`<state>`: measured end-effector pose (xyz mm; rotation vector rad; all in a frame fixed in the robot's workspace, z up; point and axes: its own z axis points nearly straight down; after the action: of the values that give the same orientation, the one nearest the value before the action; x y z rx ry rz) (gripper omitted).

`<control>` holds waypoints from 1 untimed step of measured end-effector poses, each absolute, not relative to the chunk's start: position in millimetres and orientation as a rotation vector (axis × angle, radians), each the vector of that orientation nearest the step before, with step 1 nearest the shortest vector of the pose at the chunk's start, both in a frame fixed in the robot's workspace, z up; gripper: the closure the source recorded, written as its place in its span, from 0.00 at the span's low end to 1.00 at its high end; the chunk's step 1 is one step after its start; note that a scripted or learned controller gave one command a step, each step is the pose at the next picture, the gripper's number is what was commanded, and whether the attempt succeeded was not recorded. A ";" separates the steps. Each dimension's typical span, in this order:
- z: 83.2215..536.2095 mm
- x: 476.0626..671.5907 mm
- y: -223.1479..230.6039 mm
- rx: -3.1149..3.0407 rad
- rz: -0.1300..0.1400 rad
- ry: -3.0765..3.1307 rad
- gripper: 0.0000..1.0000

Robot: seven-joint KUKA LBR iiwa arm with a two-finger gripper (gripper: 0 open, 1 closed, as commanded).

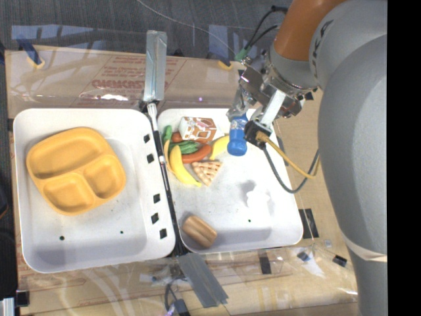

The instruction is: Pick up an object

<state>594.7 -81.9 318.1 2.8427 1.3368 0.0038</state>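
Note:
My gripper hangs over the back of the right bin, shut on a small blue bottle that sticks out below the fingers. The bottle is off the bin floor, and its shadow falls further forward on the white bottom. Just left of it lies a heap of toy food: a yellow banana, a waffle wedge, a red-brown sausage, a green vegetable and a small printed carton. A brown bread roll rests at the bin's front left corner.
The left bin holds a yellow divided plate. A ridge with black clips separates the two bins. A yellow cable loops from the wrist over the right bin's right rim.

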 end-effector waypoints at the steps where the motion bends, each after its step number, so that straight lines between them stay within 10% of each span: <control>1: 221.0 584.5 -72.5 2.914 -0.025 1.198 1.00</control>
<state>584.5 -72.5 221.0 2.9139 1.1978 -0.0254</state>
